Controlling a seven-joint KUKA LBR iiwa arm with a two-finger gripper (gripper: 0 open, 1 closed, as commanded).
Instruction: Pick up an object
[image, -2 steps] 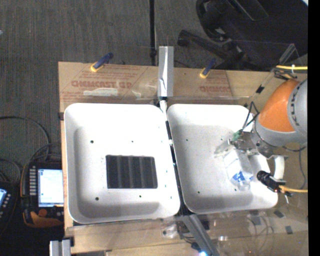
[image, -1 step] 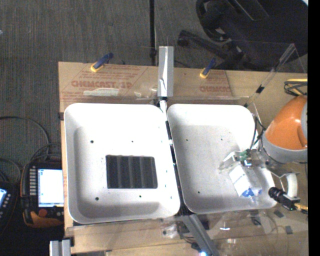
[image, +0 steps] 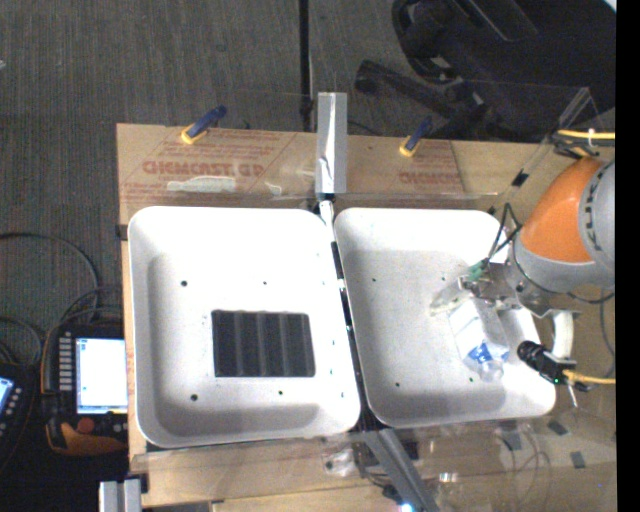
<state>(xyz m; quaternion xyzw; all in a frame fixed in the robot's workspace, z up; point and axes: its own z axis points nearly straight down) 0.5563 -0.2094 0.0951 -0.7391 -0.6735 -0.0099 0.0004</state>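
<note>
A black ribbed rectangular block (image: 262, 343) lies flat in the middle of the left bin (image: 160, 240). In the right bin (image: 400, 240), near its right side, lies a crumpled clear plastic item with a blue label (image: 482, 352). My gripper (image: 486, 286) reaches in from the right under the orange band (image: 562, 226) and sits low over the upper end of the clear plastic item, apparently touching it. The wrist hides part of the item and the contact itself.
The two white bins meet at a central ridge (image: 342, 300). Cables and a black connector (image: 535, 355) hang off the wrist over the right bin's right rim. A metal post (image: 330, 150) stands behind the bins, with clamps on the board.
</note>
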